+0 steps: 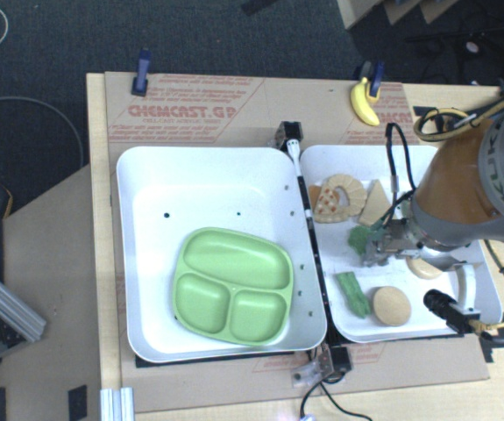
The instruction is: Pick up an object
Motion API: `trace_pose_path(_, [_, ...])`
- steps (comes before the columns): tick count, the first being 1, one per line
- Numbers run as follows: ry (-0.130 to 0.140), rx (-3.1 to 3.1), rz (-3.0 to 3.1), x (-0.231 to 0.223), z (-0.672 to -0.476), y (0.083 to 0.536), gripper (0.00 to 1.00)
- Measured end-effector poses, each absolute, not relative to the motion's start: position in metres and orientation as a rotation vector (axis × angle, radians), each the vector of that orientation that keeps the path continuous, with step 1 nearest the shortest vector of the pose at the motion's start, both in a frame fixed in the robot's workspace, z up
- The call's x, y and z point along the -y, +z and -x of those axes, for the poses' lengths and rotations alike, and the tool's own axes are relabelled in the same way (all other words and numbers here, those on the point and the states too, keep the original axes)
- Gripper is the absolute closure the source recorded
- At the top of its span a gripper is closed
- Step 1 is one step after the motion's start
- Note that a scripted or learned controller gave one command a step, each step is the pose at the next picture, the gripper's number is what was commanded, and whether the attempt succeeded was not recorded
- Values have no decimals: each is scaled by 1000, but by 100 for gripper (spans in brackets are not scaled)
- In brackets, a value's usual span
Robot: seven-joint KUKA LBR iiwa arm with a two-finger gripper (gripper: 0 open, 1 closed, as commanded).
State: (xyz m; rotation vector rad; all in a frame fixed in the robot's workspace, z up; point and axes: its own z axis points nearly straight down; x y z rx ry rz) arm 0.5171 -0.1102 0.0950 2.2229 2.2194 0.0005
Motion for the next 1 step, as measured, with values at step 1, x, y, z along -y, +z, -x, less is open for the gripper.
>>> trace_pose_path(1, [16,-2226,-2205,35,-553,191,100])
